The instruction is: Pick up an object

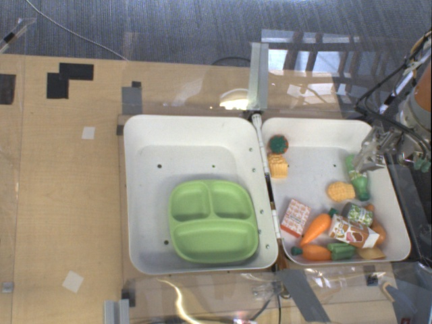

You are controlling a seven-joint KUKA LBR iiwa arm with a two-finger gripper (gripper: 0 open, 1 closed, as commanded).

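White bins sit side by side on the wooden bench [61, 201]. The left bin [145, 147] holds a green tray [212, 221] with three parts in it. The right bin [317, 144] holds toy food — a small dark green ball [277, 143] by the middle wall with a yellow block [278, 167] just under it, a yellow corn bit [341, 192], an orange carrot [316, 227], a little red and white box [295, 217] beside the carrot, and a small juice carton [351, 233]. More bits lie packed close in the near corner. The gripper [372, 155] hangs over the far right side of the right bin, and its tips point down at a green toy [360, 183] by the wall — I cannot tell if it is open or shut. No toy can be seen gripped in it.
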